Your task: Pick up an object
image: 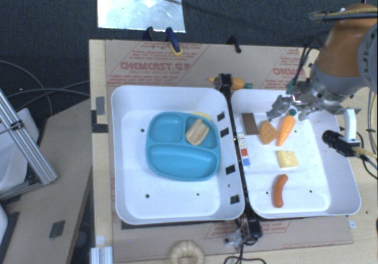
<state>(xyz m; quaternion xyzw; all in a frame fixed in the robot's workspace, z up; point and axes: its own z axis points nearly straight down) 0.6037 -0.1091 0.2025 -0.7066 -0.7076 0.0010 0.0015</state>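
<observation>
Bench (147, 59) w/ two bins (130, 198)

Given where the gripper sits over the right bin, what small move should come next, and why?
Probably a short descent onto the orange toy carrot. The two-finger gripper hovers just above its top end, nothing between its fingers, and the tan waffle-like piece lies close on the carrot's left, so dropping straight down looks safest.

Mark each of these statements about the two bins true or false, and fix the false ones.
1. The blue plate lies in the left bin. True.
2. The carrot lies on the blue plate. False: it lies in the right bin.
3. The gripper is above the right bin's far end, near the carrot. True.
4. The sausage touches the cheese piece. False: they lie apart.
</observation>
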